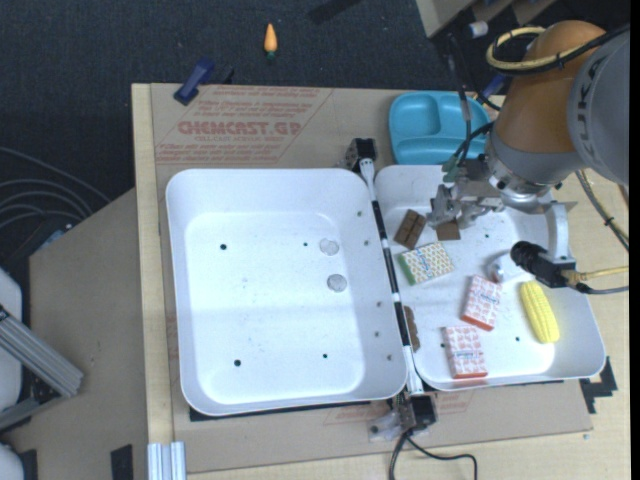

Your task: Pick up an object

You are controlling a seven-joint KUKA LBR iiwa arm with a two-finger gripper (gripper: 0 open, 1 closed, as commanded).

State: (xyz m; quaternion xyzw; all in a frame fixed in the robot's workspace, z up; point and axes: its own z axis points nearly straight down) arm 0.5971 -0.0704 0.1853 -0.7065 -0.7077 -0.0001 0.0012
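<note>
The left bin (200, 298) has wide bare floor. In the right bin (575, 360), a brown block (408, 230) lies near the dividing edge; the gripper (449, 218) pinches another brown block (449, 232), corn (540, 311) rightward.

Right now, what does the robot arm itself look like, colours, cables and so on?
The arm comes in from the right: rounded grey casing with a broad orange band above the wrist. Yellow and dark cables loop over the band and run down its side. Below it sits a grey metal collar, then the pincer, a small assembly of dark and metallic parts.
</note>
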